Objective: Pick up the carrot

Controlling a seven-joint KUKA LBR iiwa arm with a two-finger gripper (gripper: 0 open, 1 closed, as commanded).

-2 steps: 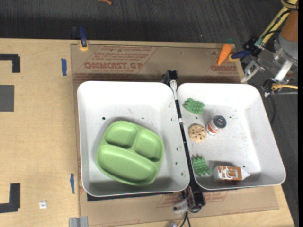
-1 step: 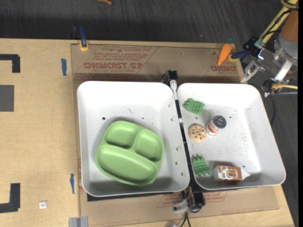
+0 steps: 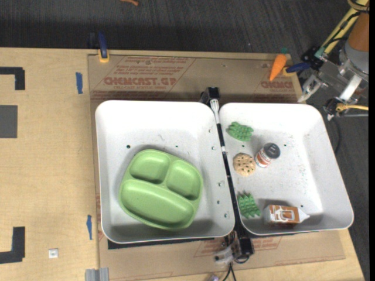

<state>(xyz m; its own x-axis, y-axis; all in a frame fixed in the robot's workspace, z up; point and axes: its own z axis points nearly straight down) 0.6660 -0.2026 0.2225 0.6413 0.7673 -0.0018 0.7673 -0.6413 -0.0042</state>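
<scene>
we see the carrot (image 3: 278,67) lying on the bench just left of the gripper (image 3: 310,82), whose grip we cannot make out, perhaps from blur.

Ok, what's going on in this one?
The grey arm's end effector sits at the bench's far right corner, beside a small orange toy carrot with a green top lying on the cardboard behind the right white bin. The carrot is not between its fingers. A green divided plate lies in the left bin.
</scene>
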